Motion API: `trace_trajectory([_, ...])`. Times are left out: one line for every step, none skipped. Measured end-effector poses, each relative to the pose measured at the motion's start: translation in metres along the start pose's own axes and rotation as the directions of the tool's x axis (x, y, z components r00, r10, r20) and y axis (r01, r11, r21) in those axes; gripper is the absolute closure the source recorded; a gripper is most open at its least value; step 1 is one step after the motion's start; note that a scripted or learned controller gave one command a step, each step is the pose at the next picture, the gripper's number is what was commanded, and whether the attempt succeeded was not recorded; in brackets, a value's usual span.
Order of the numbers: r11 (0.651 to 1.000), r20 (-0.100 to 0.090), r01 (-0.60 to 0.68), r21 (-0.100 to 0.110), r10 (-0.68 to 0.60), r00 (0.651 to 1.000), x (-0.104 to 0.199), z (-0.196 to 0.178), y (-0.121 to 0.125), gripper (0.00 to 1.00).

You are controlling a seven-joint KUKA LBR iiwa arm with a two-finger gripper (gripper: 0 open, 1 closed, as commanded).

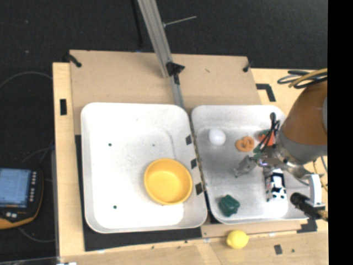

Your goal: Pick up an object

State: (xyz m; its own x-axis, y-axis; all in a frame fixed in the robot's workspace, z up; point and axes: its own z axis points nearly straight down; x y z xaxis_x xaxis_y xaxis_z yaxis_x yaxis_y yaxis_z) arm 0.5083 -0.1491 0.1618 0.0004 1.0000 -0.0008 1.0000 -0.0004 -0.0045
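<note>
We see the gripper (242, 168) lowered into the right bin (220, 120), released and empty, poised among loose candidates for picking: an orange piece (245, 143) just beside it, a white ball (217, 137) and a green block (228, 204) farther apart.

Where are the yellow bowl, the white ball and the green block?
yellow bowl (167, 181), camera view, on its inner floor.
white ball (217, 137), camera view, centre of its top.
green block (228, 205), camera view, middle of its upper face.
</note>
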Motion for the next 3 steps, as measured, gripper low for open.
trace_trajectory([1.0, 0.0, -0.001, -0.001, 0.001, 1.0, 0.004, 0.053, 0.008, 0.0])
trace_trajectory([1.0, -0.001, -0.005, -0.01, 0.005, 1.0, 0.004, 0.039, 0.011, 1.0])
trace_trajectory([1.0, 0.001, 0.004, -0.013, -0.004, 1.0, 0.01, -0.022, 0.012, 1.0])
